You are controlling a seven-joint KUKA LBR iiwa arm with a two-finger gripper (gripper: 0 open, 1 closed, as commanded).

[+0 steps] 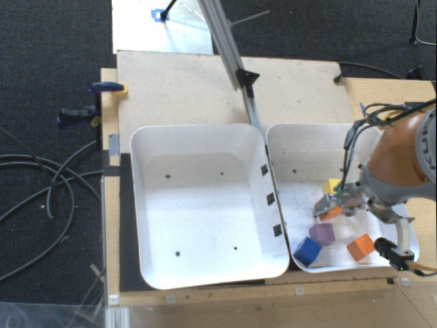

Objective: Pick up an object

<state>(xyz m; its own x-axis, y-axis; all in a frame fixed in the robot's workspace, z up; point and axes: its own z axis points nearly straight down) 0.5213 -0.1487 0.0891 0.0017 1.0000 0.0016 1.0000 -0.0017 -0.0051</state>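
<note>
Small orange block (332, 212) in right white plastic bin (300, 156), right under gripper (330, 207); looks nipped at fingertips, grip state cannot tell. Yellow block (332, 185) touching just far of it. Purple cube (321, 234), blue cube (307, 251) and second orange cube (360, 247) near bin's near wall. Left white bin (157, 149) beside. Grey arm with orange band (399, 159) reaches from right. Risk: shallow edge hold slips on lift; yellow neighbour may jam or get dragged
</note>
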